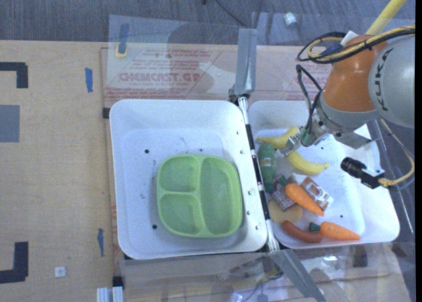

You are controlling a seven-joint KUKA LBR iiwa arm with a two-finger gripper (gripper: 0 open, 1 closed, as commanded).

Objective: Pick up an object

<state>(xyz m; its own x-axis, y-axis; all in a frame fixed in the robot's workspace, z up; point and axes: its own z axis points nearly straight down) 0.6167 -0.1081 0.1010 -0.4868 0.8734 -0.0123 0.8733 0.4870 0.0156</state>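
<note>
The right bin (382,218) holds several toy foods. Two yellow bananas lie near its top left, one (278,140) by the bin's wall and one (308,164) just below it. My gripper (306,138) hangs low between these two bananas, at the right end of the upper one. A green cucumber-like piece (266,158) lies against the left wall. Lower down are an orange carrot (304,197), a second carrot (339,231), a red sausage-like piece (300,232) and a small printed box (320,192). I see nothing lifted by the gripper.
The left bin (132,129) bears a green divided plate (198,195). The arm's orange band (349,83) and grey wrist lean over the right bin's upper right. A black cable plug (353,167) and yellow cables hang beside the wrist.
</note>
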